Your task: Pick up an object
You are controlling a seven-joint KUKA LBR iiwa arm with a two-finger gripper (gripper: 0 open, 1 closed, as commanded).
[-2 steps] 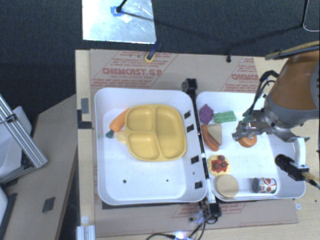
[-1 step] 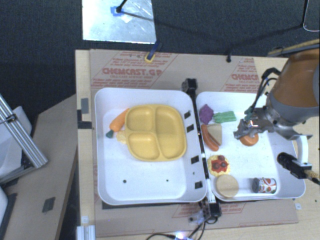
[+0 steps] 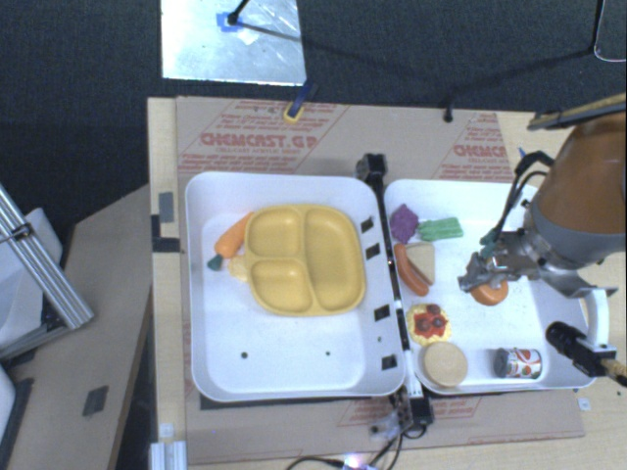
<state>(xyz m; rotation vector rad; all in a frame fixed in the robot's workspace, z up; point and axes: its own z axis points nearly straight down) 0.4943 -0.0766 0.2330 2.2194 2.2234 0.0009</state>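
Orange round object (image 3: 491,293), probably a toy fruit, lies in the right bin (image 3: 563,378), directly under the gripper (image 3: 482,275) and partly covered by it. I read the gripper as sitting on or just above this object; from my remote view the dark metal of the tool hides the contact zone, so I cannot tell how far the tool is open or whether it has hold of anything. The arm (image 3: 578,204) enters from the right, grey at the wrist with the orange band above it.

Working outward in the right bin:
- A sandwich wedge (image 3: 422,259) and a hot dog (image 3: 411,273) lie side by side, touching, to the left of the gripper near the bin's left wall.
- A green flat piece (image 3: 441,229) and a purple item (image 3: 404,222) sit above them, near the far corner.
- A small pizza-like disc (image 3: 429,322) with red toppings lies below the hot dog.
- A tan round disc (image 3: 445,364) lies just below that, at the near-left corner.
- A small can (image 3: 518,363) lies on its side near the front wall, well apart from the gripper.

In the left bin (image 3: 211,360), a yellow three-compartment tray (image 3: 297,259) sits at the centre. A toy carrot (image 3: 230,238) rests against the tray's left edge.
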